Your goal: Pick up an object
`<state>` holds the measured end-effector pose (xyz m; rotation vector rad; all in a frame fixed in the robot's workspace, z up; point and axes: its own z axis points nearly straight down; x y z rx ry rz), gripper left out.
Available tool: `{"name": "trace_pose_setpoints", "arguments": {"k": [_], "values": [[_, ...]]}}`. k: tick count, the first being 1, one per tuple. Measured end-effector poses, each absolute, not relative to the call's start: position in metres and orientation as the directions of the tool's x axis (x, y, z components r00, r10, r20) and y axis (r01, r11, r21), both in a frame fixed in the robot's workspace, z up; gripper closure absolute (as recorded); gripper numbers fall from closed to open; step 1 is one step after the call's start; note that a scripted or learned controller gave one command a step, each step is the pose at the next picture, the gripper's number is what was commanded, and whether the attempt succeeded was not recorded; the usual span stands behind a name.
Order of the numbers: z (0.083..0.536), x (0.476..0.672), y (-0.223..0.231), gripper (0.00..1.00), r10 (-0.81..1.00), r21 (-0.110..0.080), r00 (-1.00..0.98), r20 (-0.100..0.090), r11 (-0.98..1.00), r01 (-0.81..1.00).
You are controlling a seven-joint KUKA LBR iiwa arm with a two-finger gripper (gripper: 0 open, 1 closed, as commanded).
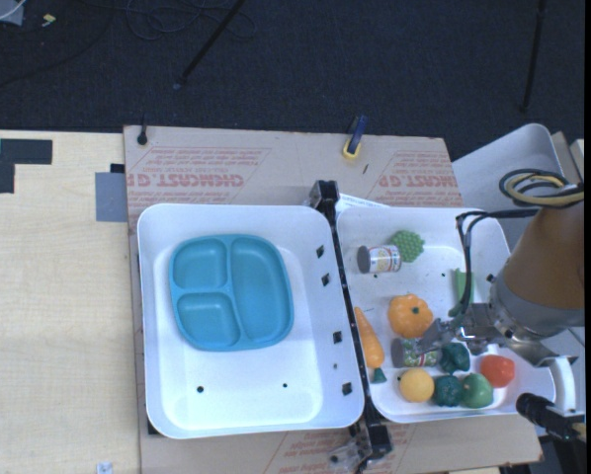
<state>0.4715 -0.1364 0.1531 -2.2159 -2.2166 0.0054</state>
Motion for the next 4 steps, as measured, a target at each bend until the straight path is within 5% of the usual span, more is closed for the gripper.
{"name": "trace_pose_setpoints", "arguments": {"k": [1, 2, 3, 4], "values": [[0.119, 0.474, -0.139, 0.00, 1.000, 0.016, 0.001, -0.005, -0.001, 1.000], [0.086, 0.473, -0.138, 0.00, 1.000, -0.005, 0.000, 0.002, 0.000, 1.000], [0.098, 0.474, -0.140, 1.00, 1.000, -0.004, 0.008, 0.003, -0.008, 1.000], [0.142, 0.478, -0.134, 1.00, 1.000, 0.000, -0.001, 0.001, 0.001, 1.000]]}}
